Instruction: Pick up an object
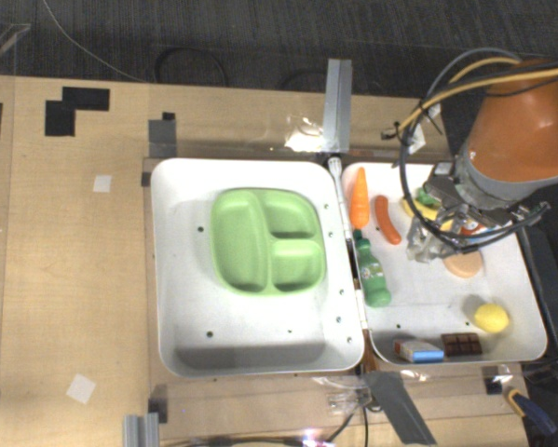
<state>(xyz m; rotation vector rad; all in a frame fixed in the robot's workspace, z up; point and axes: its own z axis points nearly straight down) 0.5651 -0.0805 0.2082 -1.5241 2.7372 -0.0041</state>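
— Where is the arm?

— At the right of the frame, over the upper part of the right shallow white bin (530, 329). The two-finger gripper (429, 246) hangs low there, just left of a flat tan disc (464, 265). Whether its fingers are open or closed, I cannot tell.

— And the objects?

— An orange carrot (359, 199) and a red sausage (387, 220) lie at the bin's upper left, a green bottle (373, 275) below them along the left wall. A yellow lemon (490, 318) sits lower right; a brown chocolate bar (463, 345) and a blue-and-red block (419, 351) lie at the bottom edge.

— The left bin (181, 203)?

— It holds a light green divided plastic tray (265, 240).
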